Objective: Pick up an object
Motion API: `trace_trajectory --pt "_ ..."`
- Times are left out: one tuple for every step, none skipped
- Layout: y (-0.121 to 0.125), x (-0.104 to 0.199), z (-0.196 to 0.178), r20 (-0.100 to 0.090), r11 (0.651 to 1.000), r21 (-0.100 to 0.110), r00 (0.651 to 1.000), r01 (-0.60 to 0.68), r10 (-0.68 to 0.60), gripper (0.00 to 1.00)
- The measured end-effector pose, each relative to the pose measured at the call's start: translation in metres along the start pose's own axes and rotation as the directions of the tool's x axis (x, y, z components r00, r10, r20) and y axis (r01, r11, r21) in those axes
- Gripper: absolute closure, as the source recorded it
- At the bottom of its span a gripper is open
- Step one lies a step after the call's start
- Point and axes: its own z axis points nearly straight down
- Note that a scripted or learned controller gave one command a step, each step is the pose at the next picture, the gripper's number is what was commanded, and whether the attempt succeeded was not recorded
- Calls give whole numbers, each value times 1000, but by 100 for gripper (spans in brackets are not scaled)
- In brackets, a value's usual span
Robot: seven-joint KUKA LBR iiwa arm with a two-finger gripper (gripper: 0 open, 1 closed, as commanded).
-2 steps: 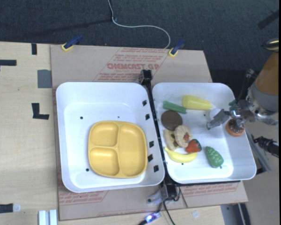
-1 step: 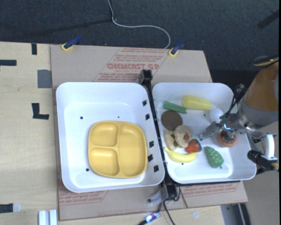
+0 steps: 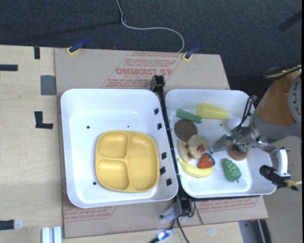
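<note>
The gripper (image 3: 228, 142) hangs low inside the right bin (image 3: 219, 187), reaching in from the arm (image 3: 279, 110) at the bin's right side. Its dark fingers point leftward toward the pile of toy food, but they merge with the shadow beneath the wrist, so whether they stand apart or together cannot be told, and nothing is visibly caught between them.

Taking the gripper as the landmark: a small brownish-red round piece (image 3: 238, 151) sits just beside it on the wrist side, partly under the mechanism. To its left lies a tan sliced piece (image 3: 196, 146), and beyond that a dark brown disc (image 3: 185, 129). Below and left sits a red strawberry (image 3: 206, 161), touching a yellow banana (image 3: 195, 170). Below the gripper lies a green knobbly vegetable (image 3: 231, 169), standing a little apart from the rest. Above it lie a yellow corn cob (image 3: 211, 111) and a green pod (image 3: 188, 115). Far to the left, the other bin holds a yellow divided plate (image 3: 127, 161).

No object is chosen yet, by the look of it. To do the pick well, the arm would probably do best to favour a piece with bare floor around it, such as the green vegetable, centre over it, and close across its narrow width. The crowded strawberry and banana risk a two-object pinch or a slip.
</note>
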Motion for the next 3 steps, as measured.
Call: trace_trajectory --pt "-1 -4 -7 9 1000 0 1000 -3 3 100" --pt "4 6 -54 6 1000 2 1000 -3 3 100" --pt "14 10 -102 7 1000 1 1000 -3 3 100"
